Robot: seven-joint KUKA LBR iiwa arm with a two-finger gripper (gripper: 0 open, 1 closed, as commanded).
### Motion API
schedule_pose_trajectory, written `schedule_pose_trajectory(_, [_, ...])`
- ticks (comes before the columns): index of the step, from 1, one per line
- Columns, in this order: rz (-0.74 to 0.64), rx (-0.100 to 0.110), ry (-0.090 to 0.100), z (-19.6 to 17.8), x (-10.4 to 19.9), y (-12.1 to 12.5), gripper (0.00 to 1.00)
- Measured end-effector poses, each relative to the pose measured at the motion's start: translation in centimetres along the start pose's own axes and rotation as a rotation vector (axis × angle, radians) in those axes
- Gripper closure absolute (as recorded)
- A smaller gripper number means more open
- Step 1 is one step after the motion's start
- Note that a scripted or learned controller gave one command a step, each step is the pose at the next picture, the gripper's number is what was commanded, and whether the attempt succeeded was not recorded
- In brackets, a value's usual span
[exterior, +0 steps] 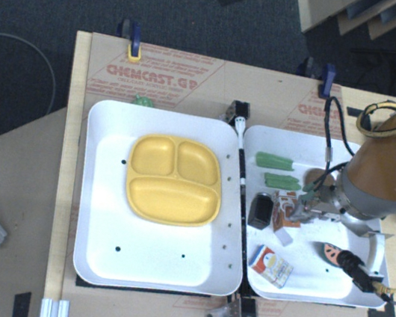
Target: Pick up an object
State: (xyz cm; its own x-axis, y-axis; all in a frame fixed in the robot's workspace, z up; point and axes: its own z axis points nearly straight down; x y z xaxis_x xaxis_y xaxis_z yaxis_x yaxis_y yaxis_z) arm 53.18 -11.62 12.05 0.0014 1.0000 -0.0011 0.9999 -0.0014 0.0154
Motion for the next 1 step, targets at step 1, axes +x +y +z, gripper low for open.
schedule_pose_trajectory(1, [0.000,0.016,0.001,-6.47,8.02,-3.04,1.00])
